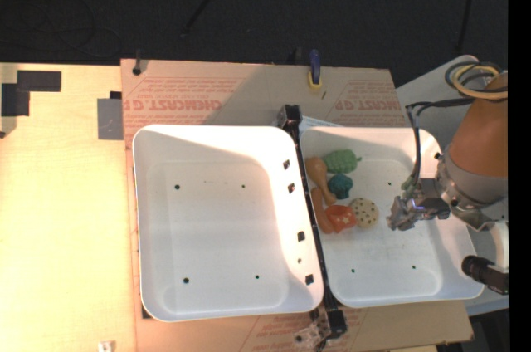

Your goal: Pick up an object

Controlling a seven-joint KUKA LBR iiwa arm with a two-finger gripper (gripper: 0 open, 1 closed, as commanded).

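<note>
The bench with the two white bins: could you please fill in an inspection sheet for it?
Surface: cardboard sheet under left bin and right bin.
Job's things: green toy, teal toy, orange stick, red toy and spotted disc, clustered at the right bin's left side.
Clutter: blue clamp on the cardboard's far edge.
Grippers: end effector over the right bin, beside the cluster.
Cables: coiled cable above the arm.
Surroundings: dark floor behind.

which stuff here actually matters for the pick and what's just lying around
For the job:
gripper
green toy
orange stick
teal piece
red piece
spotted cookie
right bin holding them

Just lying about:
left bin
cardboard sheet
blue clamp
</note>
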